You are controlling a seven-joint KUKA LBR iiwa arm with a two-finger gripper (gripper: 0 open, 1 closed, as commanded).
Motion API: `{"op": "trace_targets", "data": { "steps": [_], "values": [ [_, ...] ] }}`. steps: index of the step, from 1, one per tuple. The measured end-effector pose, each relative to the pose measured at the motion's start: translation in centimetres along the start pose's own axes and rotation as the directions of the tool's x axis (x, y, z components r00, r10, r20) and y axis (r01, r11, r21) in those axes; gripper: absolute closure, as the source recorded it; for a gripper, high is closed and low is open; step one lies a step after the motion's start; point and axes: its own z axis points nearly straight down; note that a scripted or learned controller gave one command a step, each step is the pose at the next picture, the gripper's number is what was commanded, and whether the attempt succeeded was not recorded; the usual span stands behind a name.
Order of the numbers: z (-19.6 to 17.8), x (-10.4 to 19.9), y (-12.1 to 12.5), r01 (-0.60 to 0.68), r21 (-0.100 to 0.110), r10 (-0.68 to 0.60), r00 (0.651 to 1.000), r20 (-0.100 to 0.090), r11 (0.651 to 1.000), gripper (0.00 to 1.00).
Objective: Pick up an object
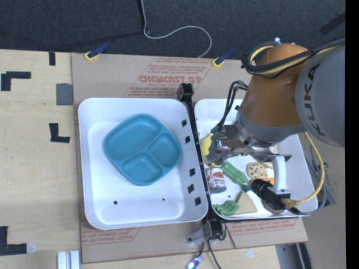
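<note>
My arm, with its orange band [275, 88], hangs over the right bin [216, 110]. The gripper [222, 148] is low at that bin's left side, among small items. Around it lie a yellow piece [206, 145], a green pod-shaped toy [234, 172], a small red and white can [216, 180], a round cracker-like piece [256, 169] and a green leafy piece [228, 208]. The wrist hides the fingertips, so I cannot see whether anything is between them.
The left bin [95, 203] holds a blue three-compartment plate [143, 148]. A black divider with clips [193, 150] runs between the bins. A black cable and connector [269, 196] trail over the right bin's near side. Cardboard lies under both bins.
</note>
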Motion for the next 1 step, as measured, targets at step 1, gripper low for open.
{"op": "trace_targets", "data": {
  "steps": [1],
  "values": [
    [-10.11, 1.03, 0.12, 0.003, -0.015, -0.003, 1.0, -0.002, 1.0, 1.0]
  ]
}}
